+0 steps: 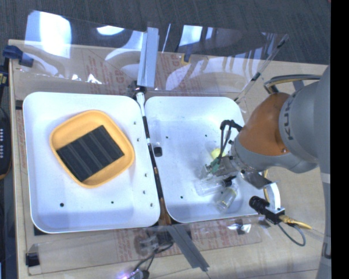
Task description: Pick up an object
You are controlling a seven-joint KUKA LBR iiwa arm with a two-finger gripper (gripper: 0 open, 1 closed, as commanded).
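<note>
Near the right bin's (180, 106) front right corner, the pincer (224, 170) hangs over clear plastic items (218, 190) and something yellow-green (216, 153); its state I cannot tell. They look light, slippery, crushable: grip across the middle.

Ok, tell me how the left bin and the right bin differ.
The left bin carries one big item, an orange tray with a dark ribbed insert; the right bin carries small clear and yellow-green pieces near its right side. The arm reaches over the right bin, with the tool low among those pieces; the left bin has no arm over it. Both are shallow, white and round-cornered.
</note>
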